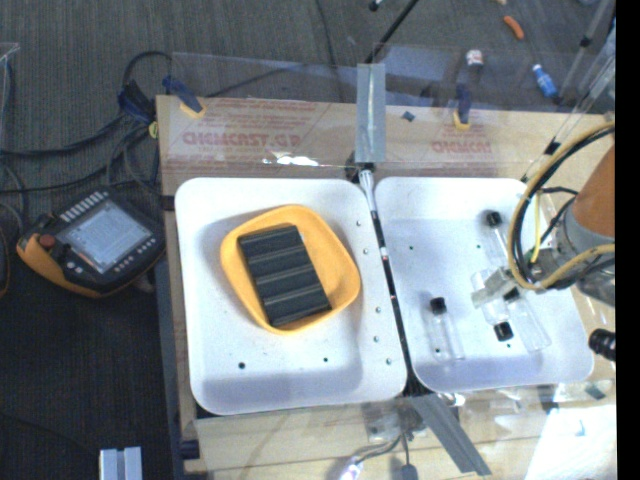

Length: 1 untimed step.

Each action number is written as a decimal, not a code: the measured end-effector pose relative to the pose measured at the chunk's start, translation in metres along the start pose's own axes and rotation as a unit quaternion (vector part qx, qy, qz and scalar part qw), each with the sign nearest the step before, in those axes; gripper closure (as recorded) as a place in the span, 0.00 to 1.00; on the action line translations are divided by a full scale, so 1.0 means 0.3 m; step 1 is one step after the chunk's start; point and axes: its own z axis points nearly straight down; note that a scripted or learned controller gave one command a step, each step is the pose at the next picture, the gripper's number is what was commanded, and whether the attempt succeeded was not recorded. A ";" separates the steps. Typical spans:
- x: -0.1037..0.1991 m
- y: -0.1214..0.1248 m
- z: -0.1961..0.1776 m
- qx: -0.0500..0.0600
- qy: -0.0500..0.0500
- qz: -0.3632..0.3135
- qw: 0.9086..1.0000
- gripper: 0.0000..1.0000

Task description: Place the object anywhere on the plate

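Observation:
A yellow plate [344,265] lies in the left bin [205,368]. A black ribbed block [285,275] rests flat on the plate and covers most of its middle. My gripper [497,290] hangs over the right bin [560,366], near that bin's right side and far from the plate. It is partly hidden by yellow and black cables [527,230], and nothing is visibly held in it. Small clear vials lie under and around it.
Three clear vials with black caps lie in the right bin: one at the back [492,218], one at the centre [437,306], one below the gripper [503,330]. A metal divider [384,268] separates the bins. A teach pendant [95,243] sits off the bench, left.

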 end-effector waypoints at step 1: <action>0.000 0.000 0.000 0.000 0.000 0.000 1.000 0.00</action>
